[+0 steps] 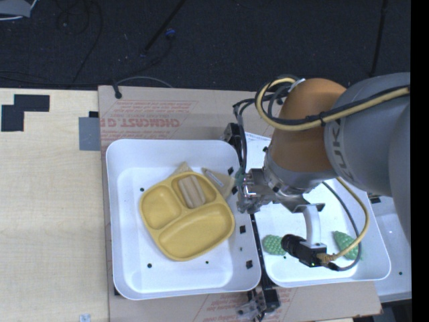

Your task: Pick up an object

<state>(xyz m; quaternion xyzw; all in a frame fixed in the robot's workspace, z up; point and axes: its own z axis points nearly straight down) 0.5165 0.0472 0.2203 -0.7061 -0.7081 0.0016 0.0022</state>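
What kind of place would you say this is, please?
Probably a robotics lab test bench: a grey arm reaches over two white bins, one holding a yellow divided plate, with loose cables behind.

The two white bins (127,247) look like smooth plastic with a soft sheen. In the left one the yellow divided tray (184,223) is smooth, slightly glossy plastic. The bench top (47,206) at the left looks like pale matt wood, and printed brown cardboard (167,116) lies under the bins. The arm's orange band (305,136) is glossy; its grey casing (375,139) has a duller shine.
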